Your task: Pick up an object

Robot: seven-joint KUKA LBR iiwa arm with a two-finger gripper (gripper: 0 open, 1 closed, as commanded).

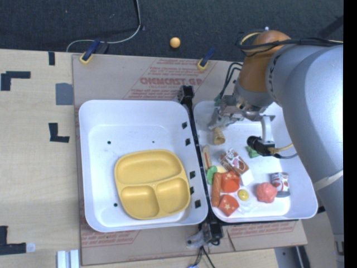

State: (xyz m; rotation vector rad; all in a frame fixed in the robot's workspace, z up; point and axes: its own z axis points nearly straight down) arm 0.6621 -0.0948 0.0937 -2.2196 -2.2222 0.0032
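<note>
Closest to the lens, at the front of the right bin [262, 212]: a red wedge [227, 204], touching an orange carrot-like piece [216, 190] and a red rounded piece [230, 181]. Just beside these, a small yellow ball [243, 194], a pink lump [266, 192] and a small can [279, 182] with a red label. Further back, a green piece [211, 175] by the left wall, then a red-and-white packet [234, 162]. Over in the left bin [95, 149], a yellow divided plate [150, 183], lying flat toward the front. At the back of the right bin, the gripper [223, 118], poised right above a short tan cylinder [217, 134] near the dividing wall. Open or closed: cannot tell from this angle; contact with the cylinder likewise unclear. Beyond the bench, on a dark surface, a small orange ball [175, 42].
</note>
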